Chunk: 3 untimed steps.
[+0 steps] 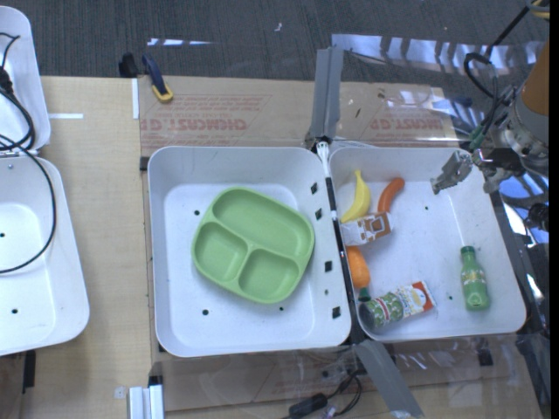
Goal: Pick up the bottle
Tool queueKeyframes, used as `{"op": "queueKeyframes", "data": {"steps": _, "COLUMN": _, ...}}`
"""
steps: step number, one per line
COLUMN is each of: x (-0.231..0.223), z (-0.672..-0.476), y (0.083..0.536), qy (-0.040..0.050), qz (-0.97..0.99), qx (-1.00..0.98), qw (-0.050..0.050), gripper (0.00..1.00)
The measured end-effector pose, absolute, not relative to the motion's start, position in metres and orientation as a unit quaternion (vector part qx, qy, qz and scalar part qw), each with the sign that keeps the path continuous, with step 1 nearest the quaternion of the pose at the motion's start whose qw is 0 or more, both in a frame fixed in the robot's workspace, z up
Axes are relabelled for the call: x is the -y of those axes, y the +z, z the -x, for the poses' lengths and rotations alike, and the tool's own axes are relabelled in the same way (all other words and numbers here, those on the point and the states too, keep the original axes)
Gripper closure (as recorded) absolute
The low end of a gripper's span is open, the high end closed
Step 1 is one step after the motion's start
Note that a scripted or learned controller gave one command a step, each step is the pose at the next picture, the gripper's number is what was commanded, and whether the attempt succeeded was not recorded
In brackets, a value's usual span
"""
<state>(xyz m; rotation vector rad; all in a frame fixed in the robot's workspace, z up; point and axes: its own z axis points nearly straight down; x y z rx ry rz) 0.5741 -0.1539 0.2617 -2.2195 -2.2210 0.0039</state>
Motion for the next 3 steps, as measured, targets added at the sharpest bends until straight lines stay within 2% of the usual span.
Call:
{"op": "queueKeyframes", "data": {"steps": 1, "x": 0.194, "z": -0.503, "y": 0.237, "qy": 0.0009, "qz": 0.677, "qx": 0.736, "qw": 0.001, "gripper": 0.00}}
{"op": "queueKeyframes", "data": {"steps": 2, "x": 0.211, "z": -0.500, "y": 0.093, "qy": -0.0038, "qz": 0.725, "qx": 0.689, "qw": 0.007, "gripper": 0.00}}
{"op": "queueKeyframes", "data": {"steps": 3, "x": 0.215, "z": -0.499, "y": 0.102, "qy": -0.0012, "qz": 0.727, "qx": 0.686, "qw": 0.004, "gripper": 1.00}}
